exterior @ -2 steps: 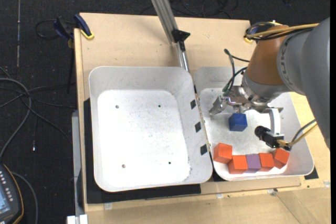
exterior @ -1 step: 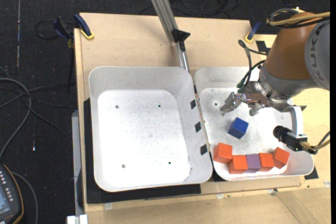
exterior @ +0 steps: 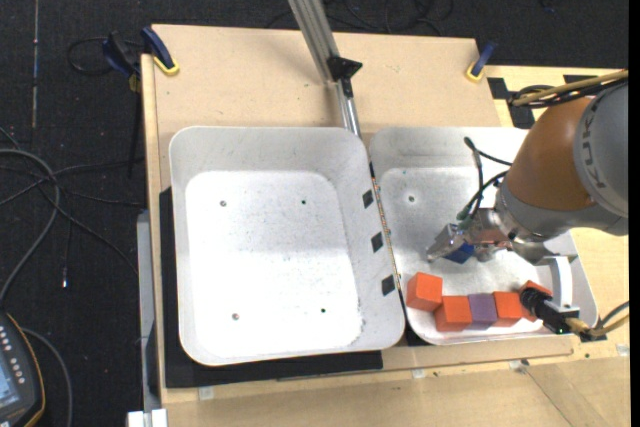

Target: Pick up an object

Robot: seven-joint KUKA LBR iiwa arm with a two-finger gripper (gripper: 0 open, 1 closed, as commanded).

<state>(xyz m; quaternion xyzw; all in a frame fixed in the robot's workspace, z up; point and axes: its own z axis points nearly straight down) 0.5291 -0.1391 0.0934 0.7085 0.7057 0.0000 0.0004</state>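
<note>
Where the arm (exterior: 565, 165) reaches in from the right, its claw (exterior: 462, 243) hangs low over the middle of the right bin (exterior: 410, 165), fingers pointing down and to the left. A small blue thing (exterior: 461, 254) sits right at the fingertips, and it looks pinched between them, though whether it is lifted off the bin floor cannot be told.

Along the near wall of that bin lies a row of blocks. An orange cube (exterior: 424, 290) stands at the left end, slightly apart and tilted. Just right of it an orange block (exterior: 453, 312) touches a purple block (exterior: 482, 308), which touches another orange block (exterior: 508, 306). A further orange piece (exterior: 536, 291) lies at the right end, beside a dark part of the arm's fittings.

The left bin (exterior: 265, 245) lies against the right one, their rims meeting at the middle. Both rest on the tan counter (exterior: 250, 75), which carries blue and yellow clamps (exterior: 158, 50) at its far corners. A metal pole (exterior: 305, 0) slants down to the far edge between the bins.
</note>
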